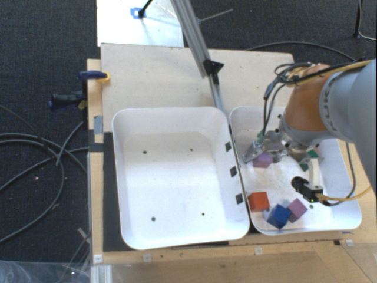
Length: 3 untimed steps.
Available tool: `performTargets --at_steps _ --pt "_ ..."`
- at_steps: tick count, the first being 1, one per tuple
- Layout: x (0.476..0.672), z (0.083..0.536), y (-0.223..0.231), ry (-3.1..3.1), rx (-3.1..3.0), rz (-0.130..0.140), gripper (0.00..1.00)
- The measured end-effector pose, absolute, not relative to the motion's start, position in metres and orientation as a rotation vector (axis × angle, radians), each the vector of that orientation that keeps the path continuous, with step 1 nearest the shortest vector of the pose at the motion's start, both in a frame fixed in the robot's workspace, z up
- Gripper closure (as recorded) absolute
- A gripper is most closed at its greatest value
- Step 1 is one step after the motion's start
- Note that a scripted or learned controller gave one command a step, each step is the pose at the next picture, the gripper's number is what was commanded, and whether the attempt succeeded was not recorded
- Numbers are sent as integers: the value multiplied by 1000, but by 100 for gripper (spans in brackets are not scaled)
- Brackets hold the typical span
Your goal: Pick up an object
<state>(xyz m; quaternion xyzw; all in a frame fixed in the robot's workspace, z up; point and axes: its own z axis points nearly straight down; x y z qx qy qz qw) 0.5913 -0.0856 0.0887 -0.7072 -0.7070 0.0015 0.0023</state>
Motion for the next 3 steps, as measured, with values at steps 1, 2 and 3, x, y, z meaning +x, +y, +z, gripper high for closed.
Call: performTargets --at_steps 1,2,3 --pt "595 101 -86 -2226 -2219 -3 100" --pt "603 195 -24 -2237 -2213 -12 100" --pt "641 191 43 -2236 -2207 -9 100"
